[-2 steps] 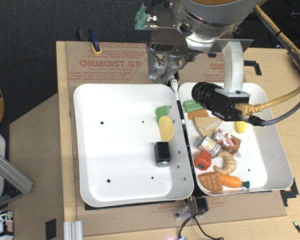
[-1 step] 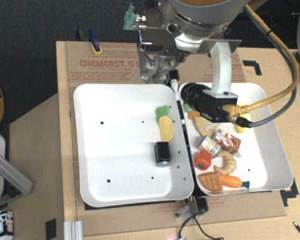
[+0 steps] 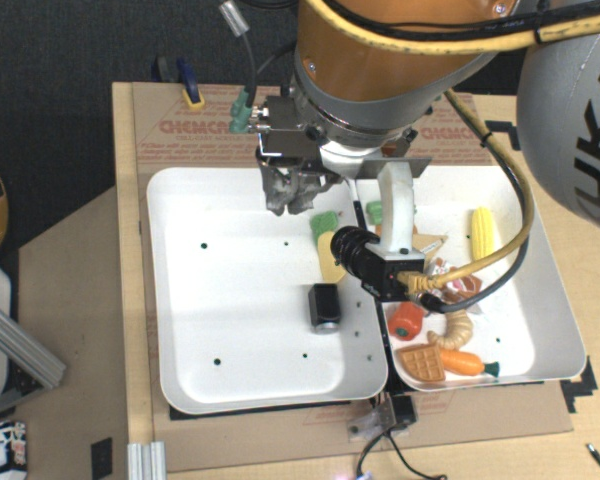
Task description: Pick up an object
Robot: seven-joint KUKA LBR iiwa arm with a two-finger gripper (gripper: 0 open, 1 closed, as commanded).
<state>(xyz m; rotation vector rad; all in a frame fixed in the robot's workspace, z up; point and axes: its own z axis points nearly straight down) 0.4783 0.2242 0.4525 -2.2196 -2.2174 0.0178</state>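
My gripper (image 3: 292, 194) hangs over the far part of the left bin (image 3: 210, 298), below the large orange wrist band. Just to its right and nearer the camera, a small green piece (image 3: 325, 222) and a pale yellow block (image 3: 328, 256) lie against the bin's right wall. A black box-shaped object (image 3: 325, 306) lies further forward in the same bin. I see nothing held under the gripper. The arm's body hides the far edge of both bins.
The right bin (image 3: 540, 318) holds a corn cob (image 3: 483, 232), a red tomato (image 3: 407, 320), a carrot (image 3: 462, 364), a waffle (image 3: 423, 364) and other toy food. A black cable fitting (image 3: 365, 258) and a yellow hose (image 3: 500, 253) hang over the divide between the bins.
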